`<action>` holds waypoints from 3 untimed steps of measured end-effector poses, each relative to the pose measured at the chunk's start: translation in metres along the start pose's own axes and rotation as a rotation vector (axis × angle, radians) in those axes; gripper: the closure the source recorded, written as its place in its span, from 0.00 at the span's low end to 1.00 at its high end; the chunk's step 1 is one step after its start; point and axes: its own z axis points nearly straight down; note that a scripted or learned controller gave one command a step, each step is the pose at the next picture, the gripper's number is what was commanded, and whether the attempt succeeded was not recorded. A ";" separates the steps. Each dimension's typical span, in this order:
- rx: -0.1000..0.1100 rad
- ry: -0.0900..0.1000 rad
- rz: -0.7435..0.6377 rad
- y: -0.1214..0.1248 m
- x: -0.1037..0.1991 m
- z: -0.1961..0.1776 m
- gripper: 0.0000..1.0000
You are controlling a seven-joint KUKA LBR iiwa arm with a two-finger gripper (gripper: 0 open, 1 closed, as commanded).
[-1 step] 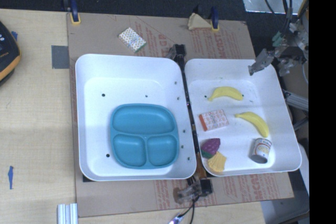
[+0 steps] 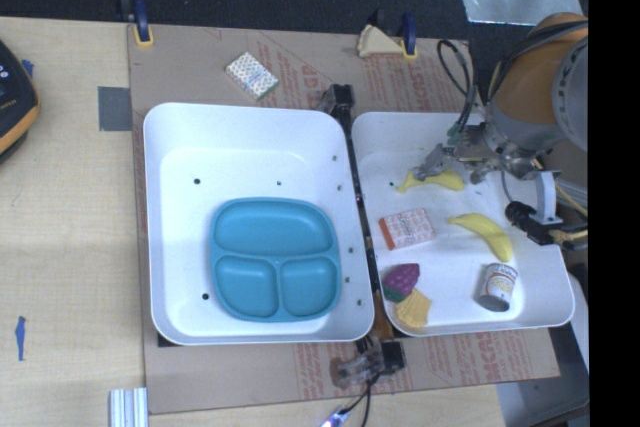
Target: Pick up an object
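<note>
The gripper (image 2: 440,165) is reaching in from the right over the right bin (image 2: 560,300), its fingers spread apart and open, hanging right at a small yellow banana (image 2: 432,182) near the bin's upper left. That banana is lying roughly left to right, slightly tilted, with its left tip pointing toward the divider between the bins; the fingertips are sitting just at its upper edge, but nothing is visibly between them (contact is hard to judge from this angle).

A second, bigger banana (image 2: 484,233) is lying to the lower right, its long axis running diagonally from upper left down to lower right. A pink-and-white carton (image 2: 407,228) is sitting just below the small banana, close by. Lower down, a purple fruit piece (image 2: 401,279) is touching a yellow wedge (image 2: 413,309) near the bin's front left corner. A small can (image 2: 496,286) is standing well apart on the right side.

The left bin (image 2: 170,215) is holding a blue divided plate (image 2: 275,258). Outside the bins, a small patterned packet (image 2: 251,74) is lying on the cardboard mat (image 2: 200,55) behind them.
</note>
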 end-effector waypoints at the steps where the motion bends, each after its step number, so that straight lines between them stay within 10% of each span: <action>1: 0.011 0.001 0.002 -0.056 -0.043 -0.064 0.00; 2: 0.013 0.001 -0.001 -0.085 -0.042 0.006 0.00; 3: 0.014 -0.001 -0.005 -0.085 -0.043 -0.004 1.00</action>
